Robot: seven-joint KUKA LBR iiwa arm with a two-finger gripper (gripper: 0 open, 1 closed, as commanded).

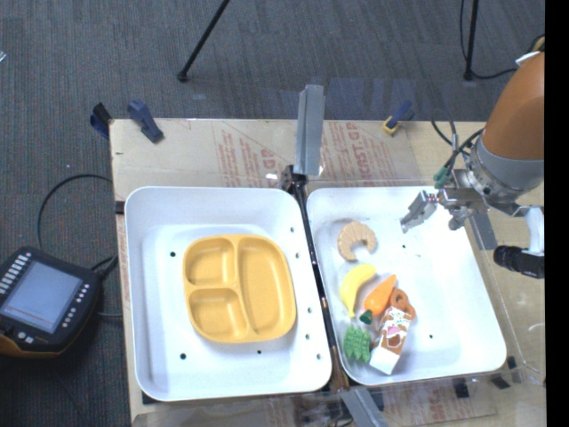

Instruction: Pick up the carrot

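- While the arm (514,123) hangs at the frame's right edge, its gripper (436,209) hovers with fingers spread and nothing between them, over the upper part of the right bin (462,278).
- The carrot (380,295) lies below-left of the gripper, well apart.
- It is orange, long axis slanting upper right to lower left, green tip lowest, wedged between a banana (356,286) and a pretzel (401,304).
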